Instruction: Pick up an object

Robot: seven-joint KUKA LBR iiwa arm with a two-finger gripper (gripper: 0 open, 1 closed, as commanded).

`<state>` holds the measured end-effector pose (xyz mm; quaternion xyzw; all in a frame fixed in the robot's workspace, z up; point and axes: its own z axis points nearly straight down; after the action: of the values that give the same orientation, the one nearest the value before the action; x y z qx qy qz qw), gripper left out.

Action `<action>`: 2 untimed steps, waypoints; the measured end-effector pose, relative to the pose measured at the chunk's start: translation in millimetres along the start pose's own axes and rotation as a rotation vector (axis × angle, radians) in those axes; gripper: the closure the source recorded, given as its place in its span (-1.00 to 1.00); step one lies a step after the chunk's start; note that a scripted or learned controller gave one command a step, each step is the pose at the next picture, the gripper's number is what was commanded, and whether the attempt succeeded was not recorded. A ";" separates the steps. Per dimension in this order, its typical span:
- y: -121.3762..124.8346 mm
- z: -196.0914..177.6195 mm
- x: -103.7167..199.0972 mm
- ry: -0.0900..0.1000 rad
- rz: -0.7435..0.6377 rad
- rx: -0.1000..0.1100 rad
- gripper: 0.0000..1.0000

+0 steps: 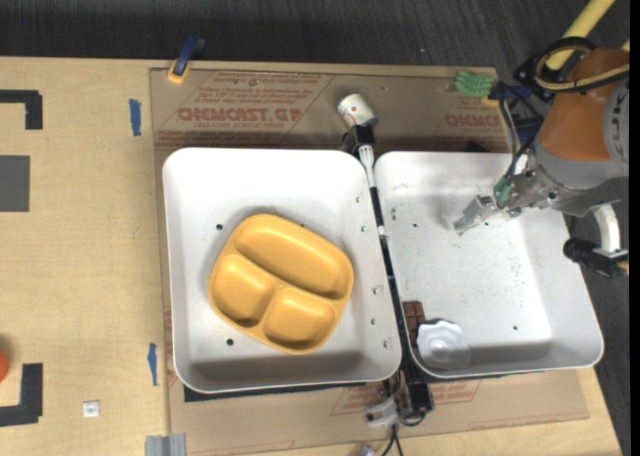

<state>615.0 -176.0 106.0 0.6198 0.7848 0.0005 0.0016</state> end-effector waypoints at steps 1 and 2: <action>-81.8 20.7 38.0 0.003 0.063 0.003 -1.00; -57.7 20.3 95.6 0.002 0.334 0.000 -1.00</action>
<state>536.8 -96.4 85.4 0.7417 0.6707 0.0013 0.0009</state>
